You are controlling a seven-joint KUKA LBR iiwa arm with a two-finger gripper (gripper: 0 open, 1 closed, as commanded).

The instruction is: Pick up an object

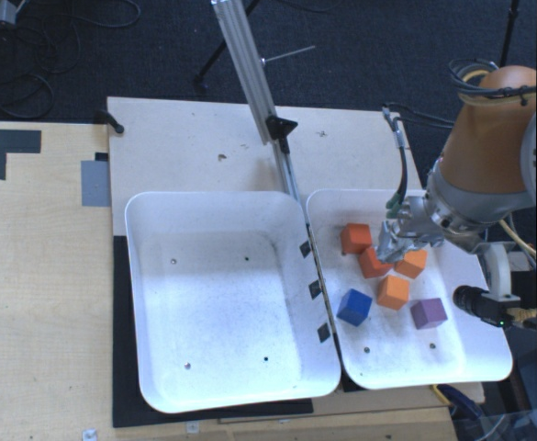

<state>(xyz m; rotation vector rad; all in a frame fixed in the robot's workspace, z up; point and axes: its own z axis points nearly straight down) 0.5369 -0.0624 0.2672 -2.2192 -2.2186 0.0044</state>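
- Gripper [387, 246] low over the right bin [488, 370], in among a cluster of cubes near the bin's middle.
- Cannot tell whether gripper stands wide or narrow, or holds anything: tip too small and shadowed.
- Likeliest target: red cube [373, 265], right at the tip, lying toward 7 o'clock from it and partly covered by it.
- Contact between tip and red cube not clear; looks touching or just short of it.
- No long axis to line up with: a cube, sitting with its edges turned a little off the bin walls.
- Close neighbours crowding the grasp:
  - upper cube [356, 238], orange-red, at 10 o'clock from the tip, just beside the red cube.
  - right cube [412, 263], orange, at 4 o'clock, just beside the tip.
  - lower cube [393, 291], orange, at 6 o'clock, near.
- Farther off: blue cube [354, 307] at 7 o'clock, purple cube [428, 313] at 5 o'clock, both apart from the tip.
- Judged need: a small shift toward 7 o'clock to centre on the red cube, without closing on a neighbour.
- Left bin [139, 246] well away at 9 o'clock.
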